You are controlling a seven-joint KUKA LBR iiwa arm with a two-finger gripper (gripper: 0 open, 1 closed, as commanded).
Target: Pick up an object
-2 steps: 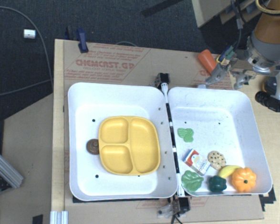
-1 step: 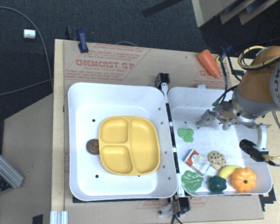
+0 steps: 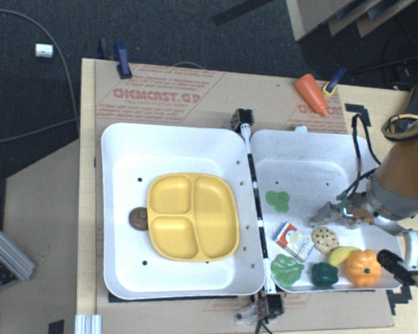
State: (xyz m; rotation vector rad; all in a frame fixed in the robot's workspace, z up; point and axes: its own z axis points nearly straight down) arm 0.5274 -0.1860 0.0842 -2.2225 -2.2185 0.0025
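My pincer (image 3: 325, 215): low over the right bin (image 3: 303, 151), near its middle, my arm coming in from the right. Whether it is released or clenched I cannot tell; nothing shows gripped in it.
Nearest thing: the cookie (image 3: 324, 239), just below my pincer in the picture, toward the bin's near wall. I judge it the likeliest pick.
Its shape: roundish and flat, no long axis to line up on.
Neighbours: a red-and-white packet (image 3: 293, 240) just to its left, a yellow lemon (image 3: 343, 255) just to its lower right, then an orange pumpkin (image 3: 362, 267). A dark green piece (image 3: 323, 274) and a pale green leaf (image 3: 286, 269) lie along the near wall.
Other option: a green leaf piece (image 3: 277, 200), alone to my pincer's left, with room around it.
Left bin: a yellow tray (image 3: 191, 216) with a brown disc (image 3: 139, 218) at its left edge, well apart from me.
Coming move, as I judge it: a short shift toward the near wall, then down.
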